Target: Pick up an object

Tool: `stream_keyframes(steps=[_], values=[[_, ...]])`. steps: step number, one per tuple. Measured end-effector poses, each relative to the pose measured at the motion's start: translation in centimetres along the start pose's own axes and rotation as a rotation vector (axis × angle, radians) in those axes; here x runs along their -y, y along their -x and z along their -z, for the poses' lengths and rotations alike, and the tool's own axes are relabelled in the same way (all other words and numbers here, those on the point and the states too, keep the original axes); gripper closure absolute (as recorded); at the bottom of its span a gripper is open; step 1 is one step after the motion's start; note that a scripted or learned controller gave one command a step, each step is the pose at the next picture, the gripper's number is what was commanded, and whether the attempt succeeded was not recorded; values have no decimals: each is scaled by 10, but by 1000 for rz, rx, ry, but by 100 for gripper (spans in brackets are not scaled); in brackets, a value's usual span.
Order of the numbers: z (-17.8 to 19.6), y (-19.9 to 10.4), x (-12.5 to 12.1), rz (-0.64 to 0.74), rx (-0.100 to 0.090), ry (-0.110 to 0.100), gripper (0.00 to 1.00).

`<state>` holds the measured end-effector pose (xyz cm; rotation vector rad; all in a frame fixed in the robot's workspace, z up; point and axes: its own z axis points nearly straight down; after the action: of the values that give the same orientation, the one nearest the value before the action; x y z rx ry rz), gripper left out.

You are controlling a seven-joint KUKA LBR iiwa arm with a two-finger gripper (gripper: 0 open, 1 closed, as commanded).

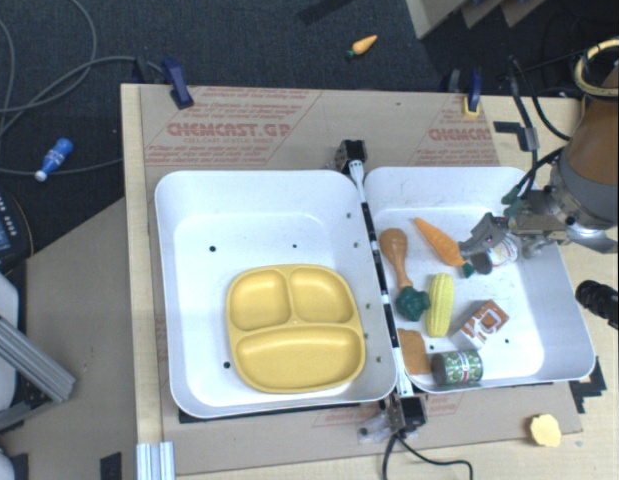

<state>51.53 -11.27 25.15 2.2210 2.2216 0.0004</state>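
The right bin [549, 353] holds an orange carrot [438, 241], a wooden spoon [394, 252], a green broccoli piece [412, 303], a yellow corn cob [441, 303], a small brown and white box [484, 322] and a green can [456, 368] lying on its side. My gripper [486, 247] reaches in from the right and hangs low over the bin's upper right part, just right of the carrot's tip. A small pale object [503, 253] lies right at the gripper; whether it is gripped is unclear.
The left bin [189, 228] carries a yellow divided plate [294, 328]. Blue clamps [175, 80] hold the board's back edge. A yellow lump [545, 429] sits on the bench at front right. An orange piece [363, 44] and a blue bottle [54, 158] lie on the floor.
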Motion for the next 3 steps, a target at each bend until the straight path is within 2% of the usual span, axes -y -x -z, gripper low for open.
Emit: stream_keyframes(steps=[1,2,3], values=[[-136,9,-7,-1,-3,-14,0],[-166,-7,23,-12,18,10,0],[-157,-16,23,-2,1,3,100]])
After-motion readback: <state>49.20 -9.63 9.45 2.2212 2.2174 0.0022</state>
